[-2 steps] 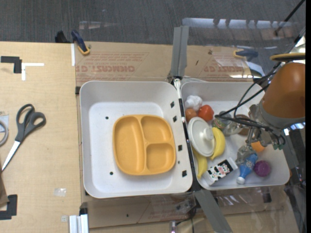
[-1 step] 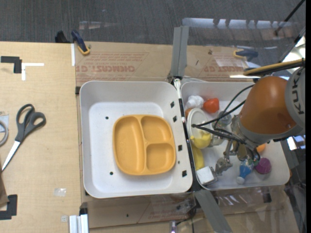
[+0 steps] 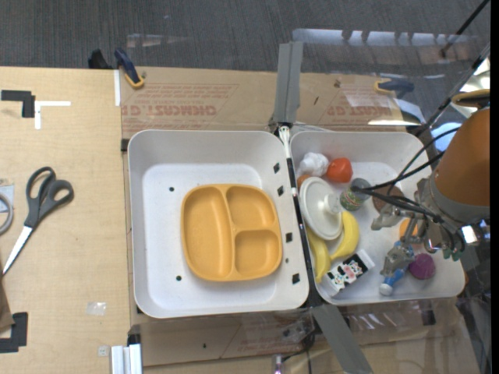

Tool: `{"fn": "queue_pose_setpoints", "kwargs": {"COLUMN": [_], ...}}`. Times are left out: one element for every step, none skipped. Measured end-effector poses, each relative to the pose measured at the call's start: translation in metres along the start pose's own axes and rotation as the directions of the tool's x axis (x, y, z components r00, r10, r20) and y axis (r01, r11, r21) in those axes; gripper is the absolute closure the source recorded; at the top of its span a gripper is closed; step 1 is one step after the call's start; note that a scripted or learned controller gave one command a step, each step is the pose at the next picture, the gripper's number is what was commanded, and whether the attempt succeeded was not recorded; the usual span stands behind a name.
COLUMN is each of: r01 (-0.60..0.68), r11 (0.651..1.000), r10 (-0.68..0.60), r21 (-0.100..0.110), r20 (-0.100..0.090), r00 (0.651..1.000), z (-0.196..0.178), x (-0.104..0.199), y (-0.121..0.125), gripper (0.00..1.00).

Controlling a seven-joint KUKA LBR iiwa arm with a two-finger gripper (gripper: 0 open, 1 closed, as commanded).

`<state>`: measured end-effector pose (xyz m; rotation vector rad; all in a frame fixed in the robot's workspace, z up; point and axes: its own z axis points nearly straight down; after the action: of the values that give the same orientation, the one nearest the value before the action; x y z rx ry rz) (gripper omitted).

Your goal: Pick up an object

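Observation:
The right bin (image 3: 390,140) holds several objects. A white disc (image 3: 321,206) lies beside a yellow banana (image 3: 343,242). A red ball (image 3: 339,170) and a crumpled white item (image 3: 313,163) sit at the back. A small greenish can (image 3: 352,199) stands next to the disc. A black-and-white box (image 3: 346,273), a blue item (image 3: 392,276) and a purple ball (image 3: 422,266) lie near the front. My gripper (image 3: 399,236) hangs low over the bin's right half, just above the blue item and left of the purple ball. Nothing is visibly held in it.
The left bin (image 3: 148,209) holds a yellow divided plate (image 3: 231,231). Scissors (image 3: 35,209) lie on the wooden bench at far left. The arm's orange band (image 3: 468,162) and its cables cover the right bin's right edge.

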<state>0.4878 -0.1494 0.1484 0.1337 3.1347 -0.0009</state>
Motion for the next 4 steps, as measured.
{"fn": "queue_pose_setpoints", "kwargs": {"r01": [-0.251, -0.512, -0.555, -0.552], "r11": [0.968, 0.859, 0.832, 0.834], "r10": [0.250, 0.512, 0.555, 0.552], "r21": [0.003, -0.001, -0.001, 0.002], "r20": [0.019, 0.010, 0.006, 0.006], "r00": [0.968, 0.859, 0.832, 0.834], "z": [0.042, 0.044, 0.053, 0.045], "x": [-0.010, -0.018, -0.072, -0.072], "y": [0.042, 0.041, 0.055, 0.056], "gripper": [0.00, 0.00, 0.00, 1.00]}}
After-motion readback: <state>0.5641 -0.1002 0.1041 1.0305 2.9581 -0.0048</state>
